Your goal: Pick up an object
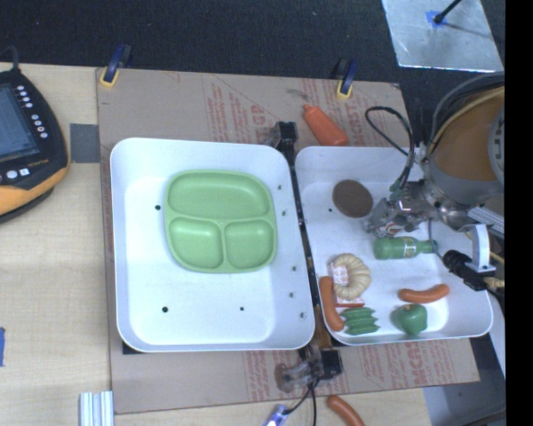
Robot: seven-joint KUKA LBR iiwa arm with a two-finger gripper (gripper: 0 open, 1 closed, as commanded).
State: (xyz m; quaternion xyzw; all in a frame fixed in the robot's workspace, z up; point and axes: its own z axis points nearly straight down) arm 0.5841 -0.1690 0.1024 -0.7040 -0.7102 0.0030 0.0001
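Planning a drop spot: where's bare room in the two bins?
Left bin: bare floor all round the green divided plate, widest along its front. Right bin: crowded; gripper by the green bottle, toy food along the front, small gap behind the brown disc.

A wooden bench (44, 327) is covered by a cardboard sheet (222, 105), on which two white bins (133, 238) (480, 322) are set. A teach pendant (13, 149) is laid at the left.
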